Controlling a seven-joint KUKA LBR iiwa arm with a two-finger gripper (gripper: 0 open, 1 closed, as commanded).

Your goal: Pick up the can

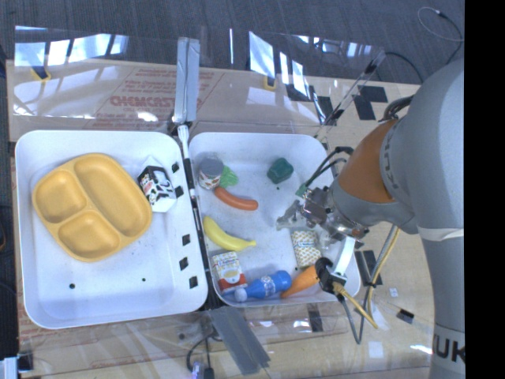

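The can (209,171) lies well left of the gripper (304,215).

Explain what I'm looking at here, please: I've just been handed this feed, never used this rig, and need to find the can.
You are looking down at a slant from one fixed camera above a bench. The big grey shape with an orange band on the right is the robot arm; its gripper hangs over the right bin, above a small patterned packet.

The left bin holds a yellow divided plate and a black-and-white carton.

The right bin also holds your target, the can, standing near its upper left corner. Around it lie a sausage, a banana, a green block, a small jar, a blue bottle and a carrot.

I can see nothing held in the gripper.
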